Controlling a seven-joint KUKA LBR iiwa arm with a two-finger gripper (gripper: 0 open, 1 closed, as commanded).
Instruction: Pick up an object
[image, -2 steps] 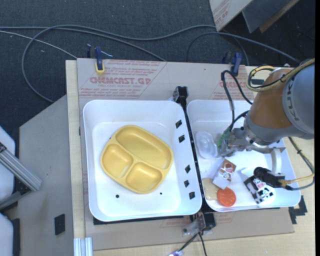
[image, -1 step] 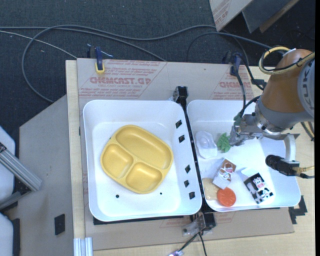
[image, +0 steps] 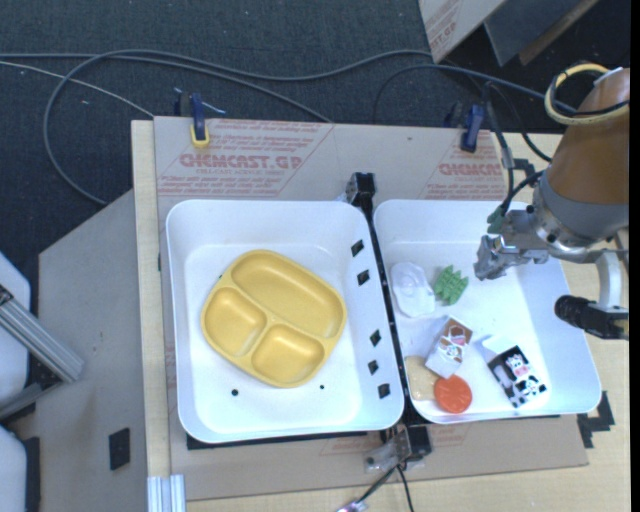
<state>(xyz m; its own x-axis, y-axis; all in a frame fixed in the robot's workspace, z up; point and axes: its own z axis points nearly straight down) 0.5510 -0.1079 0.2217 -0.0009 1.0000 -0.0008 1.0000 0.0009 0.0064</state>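
Two shallow white bins sat side by side on a cardboard-covered bench, and the black divider where their inner walls met serves here as the landmark. To the left of the divider, the left bin held a yellow plate with three compartments, lying flat near the middle of that bin and well apart from the divider. To the right of the divider, the right bin held the small objects. Just beside the divider lay a crumpled white object, and touching its far side was a small green toy. Nearer the front edge, a little right of the divider, a small carton with a red and white pattern stood tilted, and just in front of it lay a round orange-red disc beside a pale tan piece. Farther right of the divider lay a small black and white packet, close to the front wall of its bin. The gripper hung over the right bin, right of the green toy and apart from it, below the grey arm with its orange band. Nothing could be seen between its fingers, and whether they stood apart or together could not be told. Blue clamps pinned the cardboard at the back of the bench.
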